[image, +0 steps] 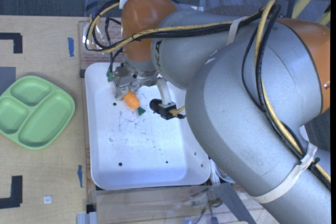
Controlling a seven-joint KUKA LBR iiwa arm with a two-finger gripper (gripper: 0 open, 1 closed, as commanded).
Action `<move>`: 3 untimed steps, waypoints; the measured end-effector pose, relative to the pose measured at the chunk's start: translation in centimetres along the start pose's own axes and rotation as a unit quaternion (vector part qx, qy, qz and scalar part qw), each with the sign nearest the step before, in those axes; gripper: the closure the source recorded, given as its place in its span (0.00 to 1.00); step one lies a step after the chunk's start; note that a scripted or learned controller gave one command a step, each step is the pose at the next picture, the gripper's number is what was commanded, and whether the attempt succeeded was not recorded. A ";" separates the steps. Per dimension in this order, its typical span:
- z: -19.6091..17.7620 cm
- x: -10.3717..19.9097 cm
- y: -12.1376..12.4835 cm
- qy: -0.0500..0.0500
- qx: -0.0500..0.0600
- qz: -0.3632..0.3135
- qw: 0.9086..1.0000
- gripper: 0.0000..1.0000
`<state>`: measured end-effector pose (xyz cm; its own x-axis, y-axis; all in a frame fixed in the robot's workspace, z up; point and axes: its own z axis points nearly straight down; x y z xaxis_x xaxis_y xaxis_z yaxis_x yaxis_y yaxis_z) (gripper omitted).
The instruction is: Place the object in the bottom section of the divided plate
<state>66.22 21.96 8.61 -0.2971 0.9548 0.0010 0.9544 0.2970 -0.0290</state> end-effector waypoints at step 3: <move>0.0 2.9 -6.8 0.005 -0.014 0.279 0.960 1.00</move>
